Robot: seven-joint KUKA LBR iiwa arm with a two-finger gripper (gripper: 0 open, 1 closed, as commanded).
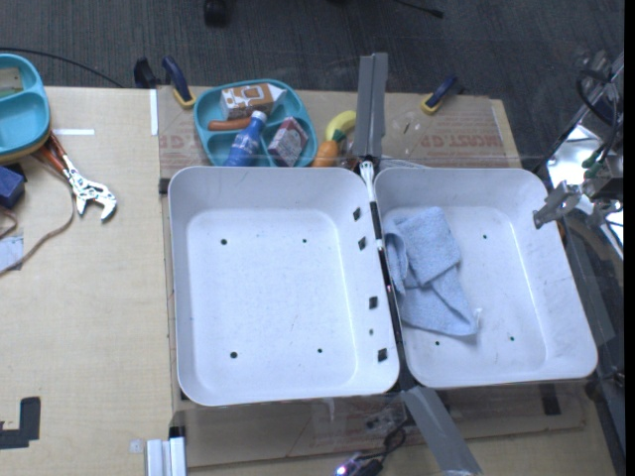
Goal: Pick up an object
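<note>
Gripper (556, 206) waits at three o'clock, finger state unclear, while the crumpled grey cloth (429, 271) could slip from a shallow pinch.

bins: left bin (198, 296) and right bin (541, 266) smooth white plastic, slight sheen | towel (429, 271): soft grey-blue cloth, matt, nubbly | bench (79, 325): pale wood, matt | wrench (91, 196): bright shiny metal | tray (210, 127): glossy teal plastic | floor (298, 18): dark rough carpet
</note>
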